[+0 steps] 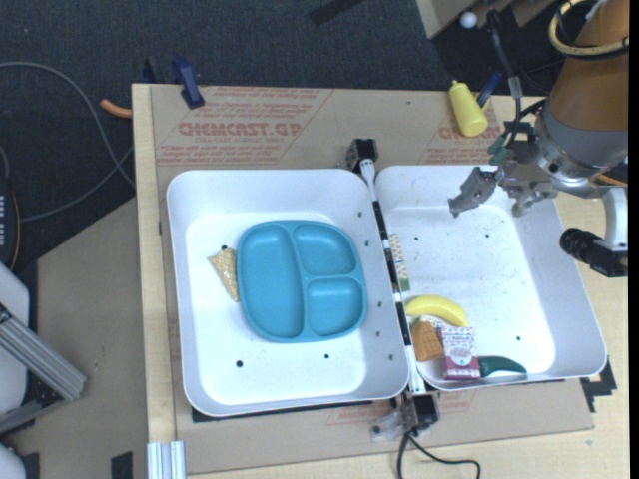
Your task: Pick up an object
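Observation:
My gripper point(494, 200) hangs over the far part of the right bin point(559, 297), open, with its two grey fingers spread and nothing between them. Near that bin's front left corner lie a yellow banana point(437, 309), a tan block point(427, 341), a pink and white packet point(459, 353) and a teal item point(501, 368), all well in front of the gripper. The left bin point(200, 218) holds a blue divided plate point(301, 279) with a tan speckled piece point(225, 271) tucked at its left edge.
A yellow bottle point(466, 109) lies on the cardboard bench behind the right bin. A blue clamp point(187, 83) sits at the bench's far left corner. A black clip point(361, 154) joins the bins at the far end of their shared wall.

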Robot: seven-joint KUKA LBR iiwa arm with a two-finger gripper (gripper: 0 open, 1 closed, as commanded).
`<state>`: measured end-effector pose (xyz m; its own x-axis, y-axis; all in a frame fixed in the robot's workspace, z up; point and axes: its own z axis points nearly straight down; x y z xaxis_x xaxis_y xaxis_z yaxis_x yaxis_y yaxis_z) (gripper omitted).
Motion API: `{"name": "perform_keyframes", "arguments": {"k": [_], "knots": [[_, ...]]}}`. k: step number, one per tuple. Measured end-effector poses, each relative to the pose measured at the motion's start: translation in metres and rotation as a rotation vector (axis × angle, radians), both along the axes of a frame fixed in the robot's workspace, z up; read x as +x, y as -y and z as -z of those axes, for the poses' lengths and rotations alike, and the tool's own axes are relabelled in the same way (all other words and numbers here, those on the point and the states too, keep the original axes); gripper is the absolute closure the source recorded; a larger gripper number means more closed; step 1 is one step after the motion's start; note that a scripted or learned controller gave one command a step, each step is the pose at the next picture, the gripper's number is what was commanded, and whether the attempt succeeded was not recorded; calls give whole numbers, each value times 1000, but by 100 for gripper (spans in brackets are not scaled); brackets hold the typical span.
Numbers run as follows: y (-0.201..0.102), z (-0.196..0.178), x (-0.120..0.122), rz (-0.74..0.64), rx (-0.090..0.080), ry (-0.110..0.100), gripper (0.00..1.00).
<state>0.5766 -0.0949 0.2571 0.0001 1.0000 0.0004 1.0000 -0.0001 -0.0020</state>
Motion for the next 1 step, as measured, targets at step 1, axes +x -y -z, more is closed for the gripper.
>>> {"name": "perform_keyframes", "arguments": {"k": [1], "knots": [[94,104,-56,3,-1,-1,0]]}}
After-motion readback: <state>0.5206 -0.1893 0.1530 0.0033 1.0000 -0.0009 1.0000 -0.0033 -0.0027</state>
